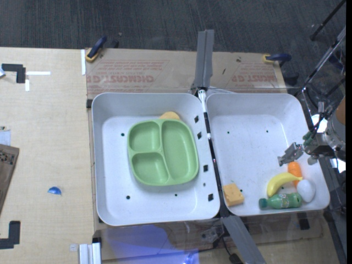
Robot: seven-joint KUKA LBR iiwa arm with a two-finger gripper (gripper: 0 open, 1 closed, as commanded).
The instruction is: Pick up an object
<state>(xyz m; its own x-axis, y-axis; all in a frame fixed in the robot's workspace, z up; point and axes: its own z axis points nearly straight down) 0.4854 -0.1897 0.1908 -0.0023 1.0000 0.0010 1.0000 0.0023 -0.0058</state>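
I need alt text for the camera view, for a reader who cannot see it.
The end effector hangs at the right bin's right side, just above an orange piece, a banana, a white egg-shaped object and a green bottle. A yellow sponge lies at that bin's near left. The left bin holds a green divided plate.

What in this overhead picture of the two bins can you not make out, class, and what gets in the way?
- Yellowish object in the left bin: mostly hidden behind the green divided plate.
- Arm: cut off by the camera view's right edge.
- Pincer over the right bin: too small and blurred to read.
- Orange item: partly covered by the banana.
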